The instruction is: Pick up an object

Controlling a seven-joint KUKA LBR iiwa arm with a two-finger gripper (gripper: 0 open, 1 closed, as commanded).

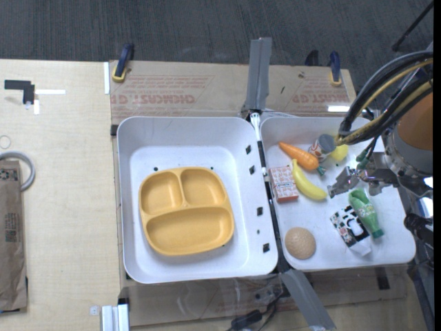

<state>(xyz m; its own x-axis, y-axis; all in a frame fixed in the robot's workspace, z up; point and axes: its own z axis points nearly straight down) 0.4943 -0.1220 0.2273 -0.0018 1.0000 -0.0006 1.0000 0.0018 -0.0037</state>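
My gripper hangs over the right bin, just right of the banana and above-left of a green bottle. An orange carrot lies at the bin's back, with a small can and a yellow fruit beside it. A red and white box rests against the bin's left wall. A round tan ball sits at the front. A black and white carton lies beside the bottle. Nothing is visibly held.
The left bin holds a yellow divided plate. The arm and its black and yellow cables come in from the right, above the right bin's far corner. A grey divider post stands between the bins at the back.
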